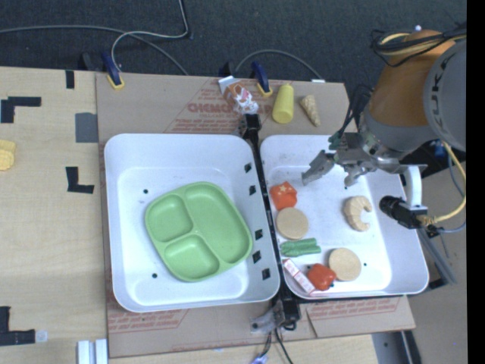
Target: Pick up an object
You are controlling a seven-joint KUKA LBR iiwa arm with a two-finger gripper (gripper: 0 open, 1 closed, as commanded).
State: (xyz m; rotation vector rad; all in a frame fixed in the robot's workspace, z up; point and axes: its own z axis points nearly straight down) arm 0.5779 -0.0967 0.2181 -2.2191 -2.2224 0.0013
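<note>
My gripper [333,173] hangs over the back part of the right bin [402,268], its two fingers spread open with nothing between them. Below and left of it lies a red tomato-like piece [283,196]. A tan round cookie [292,223] sits just under that. A croissant-shaped piece [358,211] lies right of and below the gripper. Nearer the front are a green bean piece [300,247], a second tan round [345,263], a red piece [320,277] and a pink-white wrapper [298,277].
The left bin [125,165] holds a green divided plate [198,230]. Behind the bins on the cardboard lie a yellow bottle [283,102], a cone-shaped piece [311,109] and a small packet [239,93]. The arm's orange and grey body [413,89] fills the upper right.
</note>
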